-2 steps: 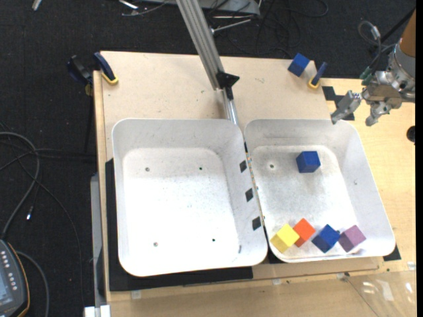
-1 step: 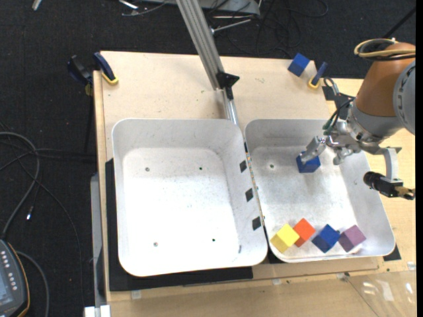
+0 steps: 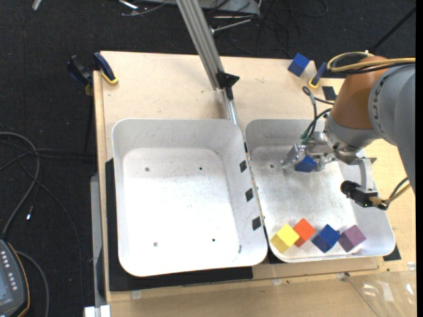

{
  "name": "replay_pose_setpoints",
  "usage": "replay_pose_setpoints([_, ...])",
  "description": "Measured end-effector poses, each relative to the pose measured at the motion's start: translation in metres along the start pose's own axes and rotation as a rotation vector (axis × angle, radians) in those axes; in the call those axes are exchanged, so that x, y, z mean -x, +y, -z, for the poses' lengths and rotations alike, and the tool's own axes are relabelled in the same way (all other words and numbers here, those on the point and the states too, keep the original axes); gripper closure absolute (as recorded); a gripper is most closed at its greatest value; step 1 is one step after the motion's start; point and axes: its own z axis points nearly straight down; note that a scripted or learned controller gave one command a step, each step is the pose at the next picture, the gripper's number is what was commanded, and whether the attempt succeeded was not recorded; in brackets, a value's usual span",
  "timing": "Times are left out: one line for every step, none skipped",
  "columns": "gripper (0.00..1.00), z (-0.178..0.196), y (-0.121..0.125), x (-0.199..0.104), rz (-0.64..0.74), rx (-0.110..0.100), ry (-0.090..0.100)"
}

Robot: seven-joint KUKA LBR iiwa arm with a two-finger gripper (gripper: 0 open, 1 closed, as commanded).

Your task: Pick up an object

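My gripper (image 3: 305, 160) is low over the upper middle of the right bin (image 3: 274, 137). A small blue block (image 3: 307, 166) shows between its silver fingers (image 3: 291, 158), which are shut on it. The grey arm with its orange band reaches in from the right above it. Along the bin's front wall lie a yellow cube (image 3: 285, 238), an orange cube (image 3: 304, 229), a second blue cube (image 3: 326, 238) and a purple cube (image 3: 351, 238), all well apart from the gripper.
The left bin (image 3: 132, 144) sits beside the right one, with black clips along their shared wall. A slanted metal pole (image 3: 201, 38) ends near the bins' back edge. Another blue cube (image 3: 299, 65) lies on the bench at the back right. A yellow-and-black clamp (image 3: 106, 69) rests at the back left.
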Motion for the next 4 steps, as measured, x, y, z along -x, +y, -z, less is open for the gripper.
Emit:
replay_pose_setpoints([1.00,0.009,-0.001,0.000,-0.004,-0.003,0.004])
replay_pose_setpoints([1.00,0.104,-0.025,-0.072,0.004,0.000,0.006])
replay_pose_setpoints([1.00,0.143,0.007,-0.162,0.007,-0.001,0.008])
replay_pose_setpoints([1.00,0.114,0.042,-0.224,0.005,-0.006,0.006])
